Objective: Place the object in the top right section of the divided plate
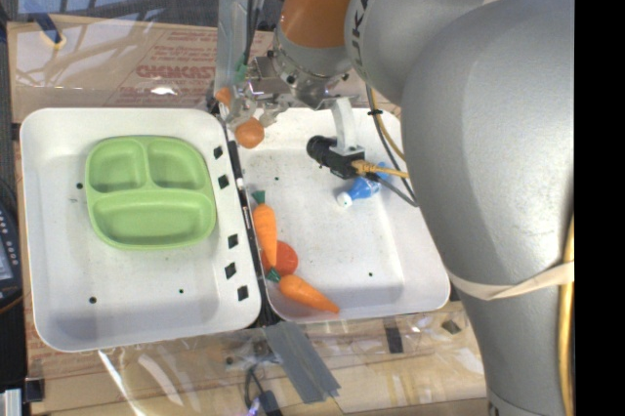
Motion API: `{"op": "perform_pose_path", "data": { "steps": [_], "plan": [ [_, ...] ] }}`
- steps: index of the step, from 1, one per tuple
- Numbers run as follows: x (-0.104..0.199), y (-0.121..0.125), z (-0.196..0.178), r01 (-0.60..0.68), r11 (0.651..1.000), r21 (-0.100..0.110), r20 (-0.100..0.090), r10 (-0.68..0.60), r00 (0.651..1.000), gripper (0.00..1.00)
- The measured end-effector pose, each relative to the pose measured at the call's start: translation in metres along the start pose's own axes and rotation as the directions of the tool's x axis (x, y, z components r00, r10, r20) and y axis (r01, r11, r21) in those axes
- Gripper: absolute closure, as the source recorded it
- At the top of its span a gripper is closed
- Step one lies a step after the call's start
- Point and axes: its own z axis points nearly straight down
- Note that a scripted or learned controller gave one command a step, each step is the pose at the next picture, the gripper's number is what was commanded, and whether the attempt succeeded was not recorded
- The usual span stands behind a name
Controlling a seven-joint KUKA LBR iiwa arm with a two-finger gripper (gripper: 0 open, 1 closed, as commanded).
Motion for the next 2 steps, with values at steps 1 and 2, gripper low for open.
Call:
{"op": "perform_pose_path", "data": {
  "steps": [1, 2],
  "plan": [
    [0.0003, 0.0003, -0.0086, 0.004, 1.0, 0.003, 0.0, -0.004, 1.0, 1.0],
    [0.0002, 0.0005, -0.0168, 0.007, 1.0, 0.006, 0.001, -0.007, 1.0, 1.0]
  ]
}}
